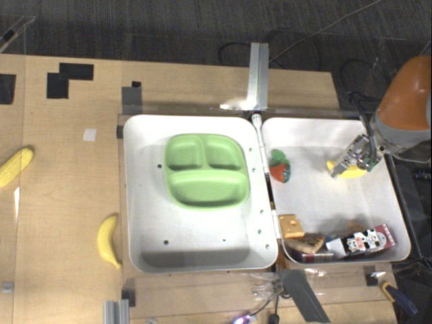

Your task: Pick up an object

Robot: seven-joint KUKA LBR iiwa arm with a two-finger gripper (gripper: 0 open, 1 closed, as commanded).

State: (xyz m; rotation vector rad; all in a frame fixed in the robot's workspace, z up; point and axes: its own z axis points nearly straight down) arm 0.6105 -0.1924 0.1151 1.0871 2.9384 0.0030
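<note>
Gripper (354, 156) low in right bin (324, 201), near its back right side, fingers clamped on small yellow piece (351, 172), piece poking out just under and left of fingertips. Arm (405, 110) entering from right, orange band above grey wrist. Strawberry (279, 167), red with green top, at bin's left wall, well apart from gripper. Along front wall: cracker (291, 226) at left corner, brown bar (312, 244) just beside it, printed box (364, 240) lying flat toward right corner. Left bin (145, 241) touching right bin along shared wall, green divided tray (205, 169) flat in its middle, three compartments facing up. On bench (61, 201) left of bins: banana (108, 240) just beside left bin's front corner, corn cob (15, 167) at far left edge, partly cut off. Black markers (67, 78) on bench top left. Metal post (259, 76) behind bins at their joint. Cable (337, 19) across dark floor behind.
</note>
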